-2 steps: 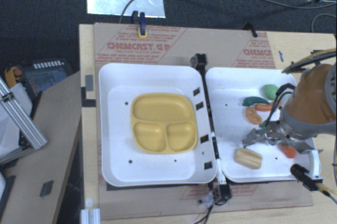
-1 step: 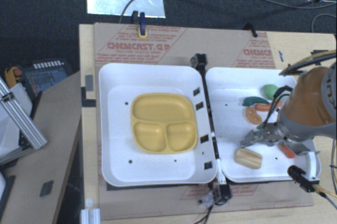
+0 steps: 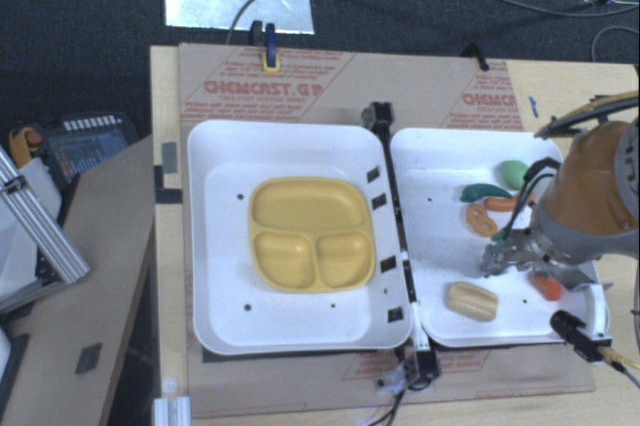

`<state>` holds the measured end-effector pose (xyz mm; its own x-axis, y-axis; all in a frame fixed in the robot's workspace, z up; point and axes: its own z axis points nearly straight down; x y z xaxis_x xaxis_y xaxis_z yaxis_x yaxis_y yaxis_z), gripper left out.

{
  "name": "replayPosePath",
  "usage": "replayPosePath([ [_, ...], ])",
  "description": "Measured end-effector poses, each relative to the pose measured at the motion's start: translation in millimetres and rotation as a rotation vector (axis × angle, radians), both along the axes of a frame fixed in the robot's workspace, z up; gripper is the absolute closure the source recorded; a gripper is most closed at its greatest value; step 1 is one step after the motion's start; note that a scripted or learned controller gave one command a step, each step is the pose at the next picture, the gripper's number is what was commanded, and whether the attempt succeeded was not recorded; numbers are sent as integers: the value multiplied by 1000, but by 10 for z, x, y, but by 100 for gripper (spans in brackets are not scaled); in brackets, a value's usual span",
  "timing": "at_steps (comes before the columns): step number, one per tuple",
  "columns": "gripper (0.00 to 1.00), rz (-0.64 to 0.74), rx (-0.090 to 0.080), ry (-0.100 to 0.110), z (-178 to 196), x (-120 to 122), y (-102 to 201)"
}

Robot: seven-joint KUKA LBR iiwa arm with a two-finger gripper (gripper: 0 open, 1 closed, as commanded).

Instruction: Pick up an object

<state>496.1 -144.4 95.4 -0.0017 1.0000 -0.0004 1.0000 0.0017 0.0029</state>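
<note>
In the right bin [image 3: 430,214] lie several small items. A tan bread-like piece [image 3: 471,300] rests near the front wall. At the back are a light green piece [image 3: 513,173] and a dark green one [image 3: 485,191], with two orange pieces [image 3: 481,219] just in front of them. A red-orange piece [image 3: 547,287] peeks out beneath the arm. My gripper [image 3: 494,261] hangs low over the bin floor, above and slightly right of the tan piece and just in front of the orange pieces. Nothing shows between its tips.
The left bin [image 3: 215,214] holds a yellow divided plate [image 3: 308,233]. A black divider with clips [image 3: 390,214] runs between the bins. The grey arm with its orange band [image 3: 590,194] covers the right bin's right side.
</note>
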Motion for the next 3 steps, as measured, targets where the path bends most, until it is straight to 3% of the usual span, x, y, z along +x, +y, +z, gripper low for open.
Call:
replayPosePath([
  [1,100,3,-1,-5,606,59,69],
  [3,100,3,-1,-4,1431,114,106],
])
